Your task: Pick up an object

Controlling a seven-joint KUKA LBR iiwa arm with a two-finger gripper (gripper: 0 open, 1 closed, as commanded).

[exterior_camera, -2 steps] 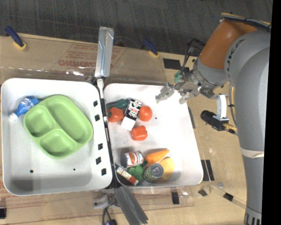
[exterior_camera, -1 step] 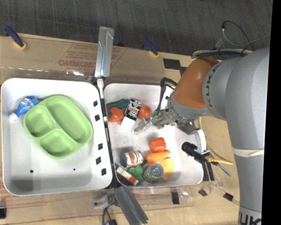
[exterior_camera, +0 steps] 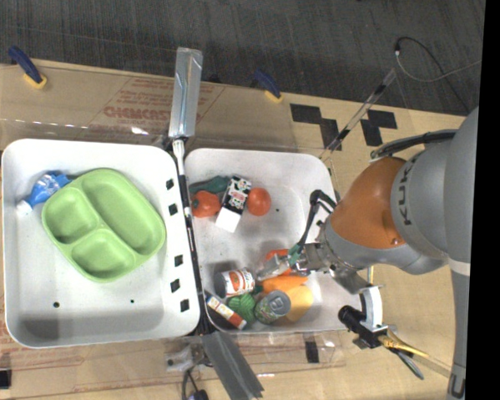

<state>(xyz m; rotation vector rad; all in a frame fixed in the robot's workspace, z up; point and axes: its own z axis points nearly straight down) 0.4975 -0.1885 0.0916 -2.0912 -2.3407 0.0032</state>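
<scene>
- While lowered into the right-hand shallow white bin (exterior_camera: 200, 234), pincer (exterior_camera: 299, 258) hangs over the cluttered front corner; open or closed cannot be told from this slant.
- Nearest candidate: a rounded orange plastic fruit-like object (exterior_camera: 294, 291), just beside and below the pincer, toward the bin's front wall.
- Long axis roughly along that front wall.
- Glossy, smooth, touching a small grey-topped round can (exterior_camera: 273, 306) and a red-and-white labelled tin (exterior_camera: 239, 282).

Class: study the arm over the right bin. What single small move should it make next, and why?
Probably ease the gripper straight down a little. It hangs above the clutter in the right bin, over the orange object, and nothing visibly sits between its fingers yet.
</scene>
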